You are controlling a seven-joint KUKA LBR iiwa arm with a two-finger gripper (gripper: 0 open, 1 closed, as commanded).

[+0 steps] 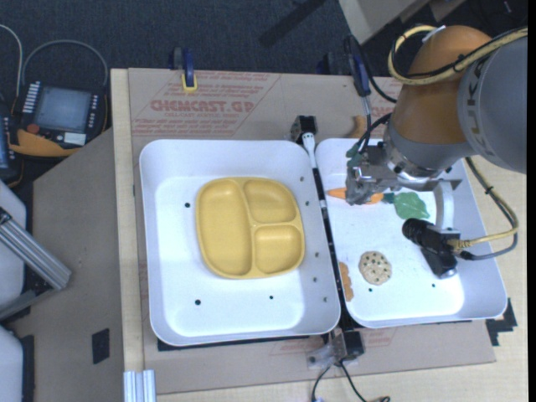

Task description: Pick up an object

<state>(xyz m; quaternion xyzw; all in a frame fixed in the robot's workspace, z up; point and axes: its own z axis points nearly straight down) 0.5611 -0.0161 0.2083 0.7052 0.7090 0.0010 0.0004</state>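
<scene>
Gripper (pixel 365 189) sits low in the right bin (pixel 469 304), directly over an orange piece (pixel 335 193); whether its jaws are clenched cannot be told. Green leaf (pixel 412 203) just beside, cookie (pixel 375 267) nearby.

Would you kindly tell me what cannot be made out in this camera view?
- Orange carrot-like piece: camera view, partly covered by the tool.
- Flat green piece: camera view, partly under the grey arm.
- Small orange-tan scrap beside the round speckled cookie: camera view, too small to identify.
</scene>
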